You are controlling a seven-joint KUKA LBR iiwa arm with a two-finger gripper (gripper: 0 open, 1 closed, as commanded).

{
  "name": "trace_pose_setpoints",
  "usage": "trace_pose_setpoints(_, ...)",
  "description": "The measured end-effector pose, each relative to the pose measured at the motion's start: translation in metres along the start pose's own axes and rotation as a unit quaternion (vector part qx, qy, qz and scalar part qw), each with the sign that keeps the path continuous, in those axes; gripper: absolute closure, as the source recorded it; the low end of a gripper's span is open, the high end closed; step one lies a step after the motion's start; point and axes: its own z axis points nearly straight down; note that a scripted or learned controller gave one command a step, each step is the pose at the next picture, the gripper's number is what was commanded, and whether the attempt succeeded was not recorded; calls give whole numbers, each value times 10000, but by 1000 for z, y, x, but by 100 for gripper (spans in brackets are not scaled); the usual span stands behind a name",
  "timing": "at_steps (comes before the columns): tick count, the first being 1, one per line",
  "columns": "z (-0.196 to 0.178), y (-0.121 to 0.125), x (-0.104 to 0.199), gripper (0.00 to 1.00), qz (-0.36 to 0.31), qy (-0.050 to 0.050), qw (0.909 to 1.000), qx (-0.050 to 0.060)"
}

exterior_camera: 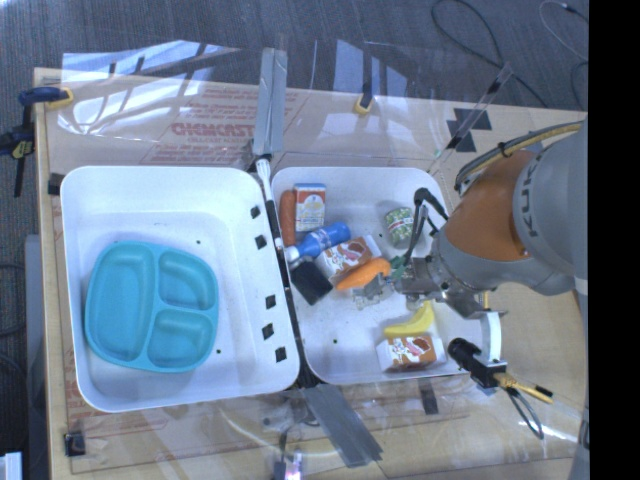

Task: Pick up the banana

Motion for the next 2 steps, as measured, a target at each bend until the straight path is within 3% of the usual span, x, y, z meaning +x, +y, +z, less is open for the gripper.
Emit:
trace_pose_setpoints(1,-53,-20,2,0,-285,-7,9996,-22)
trace_pose_setpoints(2,-75,-21,35,0,205,-15,9998,-26)
